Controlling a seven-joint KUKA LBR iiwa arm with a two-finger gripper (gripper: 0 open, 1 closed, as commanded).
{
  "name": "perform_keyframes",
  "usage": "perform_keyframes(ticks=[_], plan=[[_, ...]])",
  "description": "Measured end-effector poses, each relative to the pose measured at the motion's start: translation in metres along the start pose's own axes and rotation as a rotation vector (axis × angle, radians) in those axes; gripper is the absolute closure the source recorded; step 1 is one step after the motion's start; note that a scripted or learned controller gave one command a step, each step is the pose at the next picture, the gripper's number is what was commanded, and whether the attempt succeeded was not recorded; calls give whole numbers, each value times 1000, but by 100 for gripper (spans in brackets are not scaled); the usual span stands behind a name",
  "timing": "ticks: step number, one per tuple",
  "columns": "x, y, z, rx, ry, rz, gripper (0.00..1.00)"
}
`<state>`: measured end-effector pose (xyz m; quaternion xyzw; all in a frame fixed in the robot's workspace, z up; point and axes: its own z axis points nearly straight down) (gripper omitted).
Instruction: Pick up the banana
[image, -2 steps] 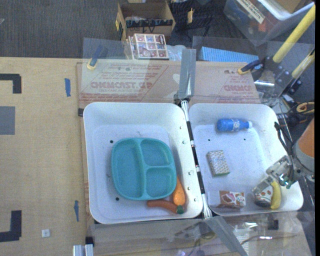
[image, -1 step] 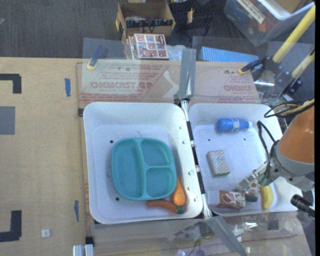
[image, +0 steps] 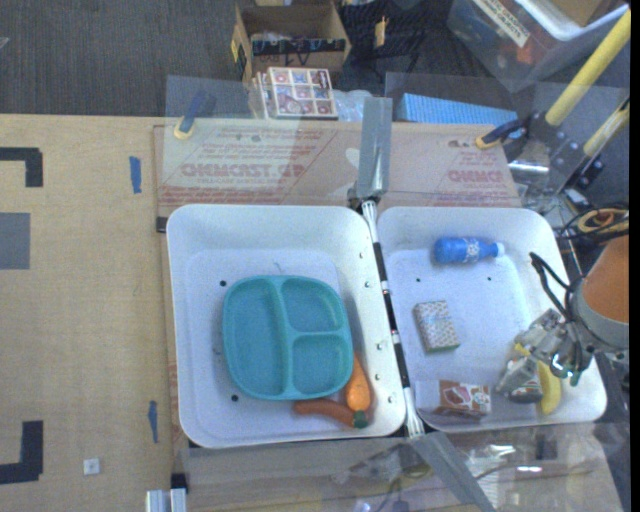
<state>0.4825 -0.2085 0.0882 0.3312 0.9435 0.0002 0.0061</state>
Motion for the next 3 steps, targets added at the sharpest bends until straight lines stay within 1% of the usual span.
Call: perform_keyframes(ticks=[1,2,3], plan=[[1,5,-10,-6,3,-2,100],[1,4,-10,-6,3,-2,0],[0,5,-21,-9,-3,1,100]])
